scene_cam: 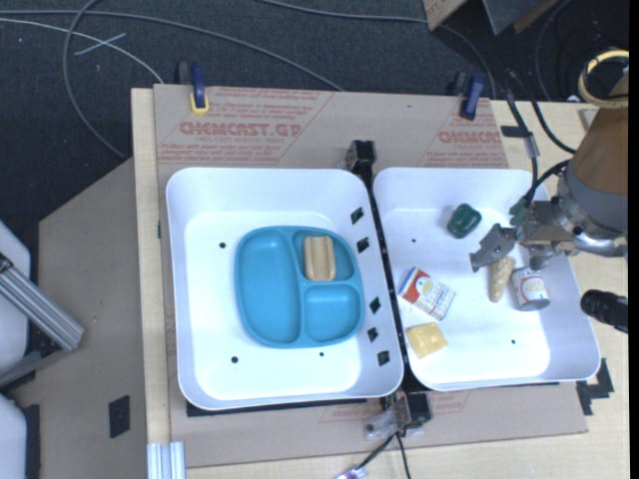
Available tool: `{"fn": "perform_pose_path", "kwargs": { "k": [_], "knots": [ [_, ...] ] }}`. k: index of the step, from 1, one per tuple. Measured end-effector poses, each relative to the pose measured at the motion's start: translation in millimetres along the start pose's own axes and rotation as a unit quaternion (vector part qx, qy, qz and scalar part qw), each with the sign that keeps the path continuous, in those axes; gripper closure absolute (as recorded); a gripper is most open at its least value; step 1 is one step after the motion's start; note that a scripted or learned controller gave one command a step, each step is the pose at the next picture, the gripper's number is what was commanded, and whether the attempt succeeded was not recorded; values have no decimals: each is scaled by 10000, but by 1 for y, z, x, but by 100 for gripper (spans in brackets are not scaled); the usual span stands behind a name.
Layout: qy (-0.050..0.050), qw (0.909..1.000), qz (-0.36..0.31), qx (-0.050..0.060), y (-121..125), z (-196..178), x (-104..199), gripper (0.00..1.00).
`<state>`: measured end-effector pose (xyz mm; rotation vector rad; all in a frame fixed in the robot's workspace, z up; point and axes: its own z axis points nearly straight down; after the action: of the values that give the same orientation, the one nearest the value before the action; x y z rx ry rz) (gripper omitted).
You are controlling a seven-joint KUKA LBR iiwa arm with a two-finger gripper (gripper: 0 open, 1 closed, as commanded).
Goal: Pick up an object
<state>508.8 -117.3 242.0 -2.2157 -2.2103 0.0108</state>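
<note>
My gripper (pixel 515 255) hangs over the right bin (pixel 559 367), near its right side, with the fingers spread open and nothing between them. Just below it lie a tan oblong piece (pixel 499 280) and a small silver can (pixel 532 290) on its side. A dark green object (pixel 463 220) sits to the gripper's upper left. A white and red carton (pixel 427 293) and a yellow block (pixel 426 339) lie nearer the bin's left wall.
The left bin (pixel 200 218) holds a blue divided plate (pixel 270 287) with a tan bread-like piece (pixel 319 257) in its upper right compartment. Black clips (pixel 362 230) run along the divide between the bins. Cables trail beyond the bench.
</note>
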Motion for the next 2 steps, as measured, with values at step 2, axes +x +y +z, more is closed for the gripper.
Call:
{"fn": "perform_pose_path", "kwargs": {
  "k": [2],
  "knots": [
    [-3,10000,-8,-29,-6,53,2,0]
  ]
}}
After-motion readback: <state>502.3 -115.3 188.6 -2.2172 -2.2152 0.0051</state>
